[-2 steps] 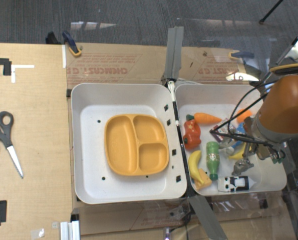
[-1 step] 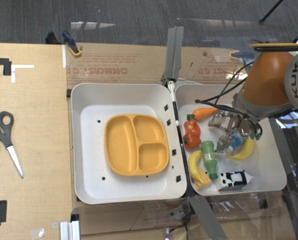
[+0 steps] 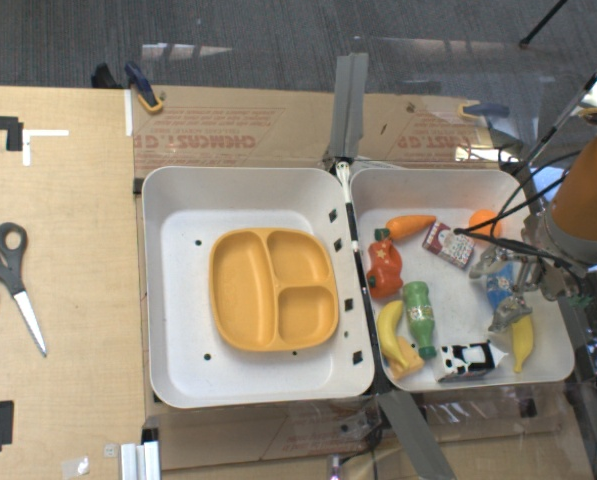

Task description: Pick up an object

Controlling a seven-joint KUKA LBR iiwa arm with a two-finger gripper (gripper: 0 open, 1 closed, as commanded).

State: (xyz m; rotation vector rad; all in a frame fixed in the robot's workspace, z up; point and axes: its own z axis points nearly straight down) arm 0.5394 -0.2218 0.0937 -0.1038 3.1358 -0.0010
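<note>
Gripper point(image 3: 506, 290) low over right bin point(image 3: 458, 180), near its right wall, above blue object point(image 3: 497, 290). Finger spread unclear against clutter; cannot tell whether anything held. Small banana point(image 3: 522, 341) just beside, toward front right corner; black-white cow toy point(image 3: 467, 360) at front edge. Advice: descend straight, centre on one item, avoid wall, close fully before lift. Left bin point(image 3: 168, 268) carries yellow divided plate point(image 3: 274, 290).

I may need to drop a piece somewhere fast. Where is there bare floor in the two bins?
Left bin: bare floor rings the yellow divided plate, widest at its near and left sides. Right bin: crowded; one open patch lies between the green bottle, the red-and-white packet and the pincer.
</note>
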